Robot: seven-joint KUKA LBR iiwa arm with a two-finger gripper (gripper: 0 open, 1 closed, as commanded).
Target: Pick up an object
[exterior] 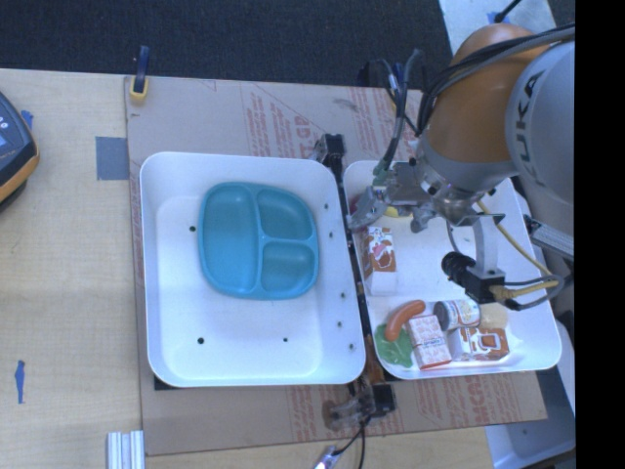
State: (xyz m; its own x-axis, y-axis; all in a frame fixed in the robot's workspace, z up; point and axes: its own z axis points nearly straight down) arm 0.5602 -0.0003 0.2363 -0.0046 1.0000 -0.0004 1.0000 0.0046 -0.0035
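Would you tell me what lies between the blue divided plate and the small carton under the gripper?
In the camera view, between the blue plate and the small carton lie bare left-bin floor, then the two bins' adjoining rims with a black divider strip.

1. we see a small brown-and-white carton [380,258] lying flat near the left wall of the right bin [543,358].
2. an orange sausage-like piece [403,319] lies tilted on a green piece [389,348] at the near left corner.
3. a red-and-white box [428,342], a small dark can [455,313] and another red-white packet [485,342] crowd together just beside them.
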